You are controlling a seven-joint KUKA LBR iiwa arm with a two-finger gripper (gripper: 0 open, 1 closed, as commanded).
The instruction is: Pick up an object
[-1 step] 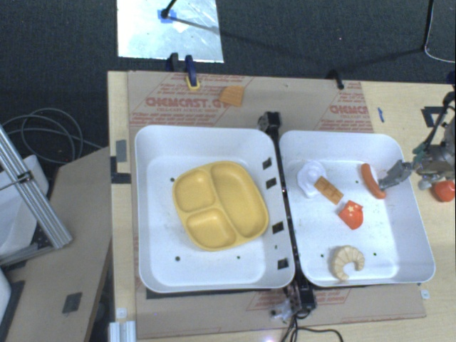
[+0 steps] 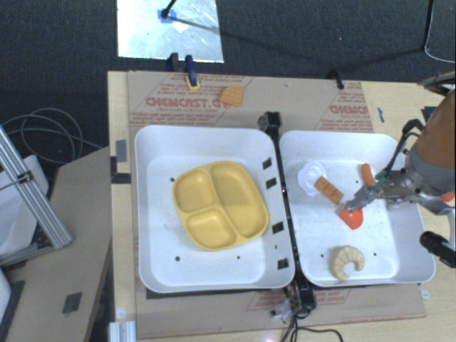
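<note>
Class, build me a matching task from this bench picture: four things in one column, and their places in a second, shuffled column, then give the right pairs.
Things:
1. yellow divided plate
2. croissant
3. gripper
4. orange-brown block

Places:
A. near front edge of the right bin
B. on the cardboard behind the bins
C. in the left bin
D. just above an orange piece in the right bin

Pairs: 1-C, 2-A, 3-D, 4-B

One fixed overhead camera slants down on both bins (image 2: 146,212)
</note>
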